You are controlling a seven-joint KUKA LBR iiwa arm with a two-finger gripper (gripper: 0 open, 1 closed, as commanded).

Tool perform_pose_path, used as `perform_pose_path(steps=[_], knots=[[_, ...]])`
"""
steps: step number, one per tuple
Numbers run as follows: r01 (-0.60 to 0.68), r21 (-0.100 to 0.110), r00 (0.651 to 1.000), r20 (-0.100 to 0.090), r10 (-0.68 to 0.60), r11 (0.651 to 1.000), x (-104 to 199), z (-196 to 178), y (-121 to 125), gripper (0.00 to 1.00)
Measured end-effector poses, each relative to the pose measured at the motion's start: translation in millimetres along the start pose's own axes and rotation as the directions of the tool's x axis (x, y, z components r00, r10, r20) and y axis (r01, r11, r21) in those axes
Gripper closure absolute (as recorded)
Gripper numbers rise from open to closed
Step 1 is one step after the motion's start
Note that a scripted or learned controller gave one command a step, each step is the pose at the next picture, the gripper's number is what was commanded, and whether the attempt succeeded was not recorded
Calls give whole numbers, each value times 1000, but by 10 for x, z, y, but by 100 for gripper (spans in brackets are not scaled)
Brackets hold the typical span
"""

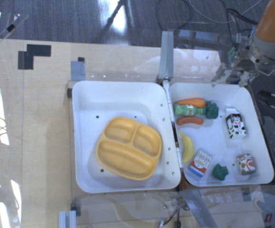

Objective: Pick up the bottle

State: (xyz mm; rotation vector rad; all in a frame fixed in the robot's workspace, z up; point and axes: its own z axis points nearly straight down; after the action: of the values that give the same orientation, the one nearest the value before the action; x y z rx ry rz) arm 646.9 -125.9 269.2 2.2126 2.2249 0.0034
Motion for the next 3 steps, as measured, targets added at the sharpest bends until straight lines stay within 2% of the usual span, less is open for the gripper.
perform_pose_path(steps=[1, 2, 3], knots=[[130, 0, 992, 0, -130, 992, -481, 1065, 221, 0], [362, -4, 932, 2, -362, 932, -680, 1811, -41, 0], [363, -12, 932, 5, -363, 932, -668, 1678, -9, 100]])
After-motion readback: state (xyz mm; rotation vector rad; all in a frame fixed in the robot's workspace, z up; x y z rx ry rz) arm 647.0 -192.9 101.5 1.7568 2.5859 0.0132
